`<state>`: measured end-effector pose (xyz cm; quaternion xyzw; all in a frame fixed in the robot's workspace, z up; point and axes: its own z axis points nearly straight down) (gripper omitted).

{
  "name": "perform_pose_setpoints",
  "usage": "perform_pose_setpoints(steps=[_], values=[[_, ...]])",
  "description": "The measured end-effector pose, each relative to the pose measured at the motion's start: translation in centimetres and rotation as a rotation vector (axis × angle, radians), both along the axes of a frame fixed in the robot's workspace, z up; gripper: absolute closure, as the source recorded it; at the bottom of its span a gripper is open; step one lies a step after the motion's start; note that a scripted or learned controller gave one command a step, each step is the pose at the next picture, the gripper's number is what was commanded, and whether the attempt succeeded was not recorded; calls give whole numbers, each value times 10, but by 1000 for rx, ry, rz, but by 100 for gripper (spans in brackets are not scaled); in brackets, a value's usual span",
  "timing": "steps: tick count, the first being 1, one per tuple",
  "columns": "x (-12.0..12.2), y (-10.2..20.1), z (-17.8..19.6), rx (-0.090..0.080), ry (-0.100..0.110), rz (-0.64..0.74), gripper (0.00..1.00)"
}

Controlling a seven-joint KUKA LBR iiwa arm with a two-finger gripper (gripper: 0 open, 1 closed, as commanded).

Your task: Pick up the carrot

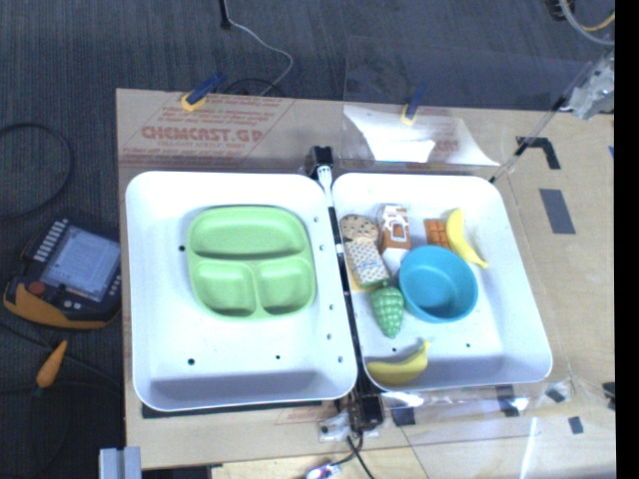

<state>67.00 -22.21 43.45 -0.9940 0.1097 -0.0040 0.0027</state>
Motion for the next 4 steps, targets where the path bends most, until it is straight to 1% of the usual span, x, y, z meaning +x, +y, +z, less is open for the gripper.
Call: perform_pose_setpoints(steps=[1,2,3,4], values=[[-1,51,-100,7,19,-110,100],[0,-2,-12,0,-5,-62,100],[-2,2,-135,8,21,-178,100],[-1,48,-155,9,15,-535,100]])
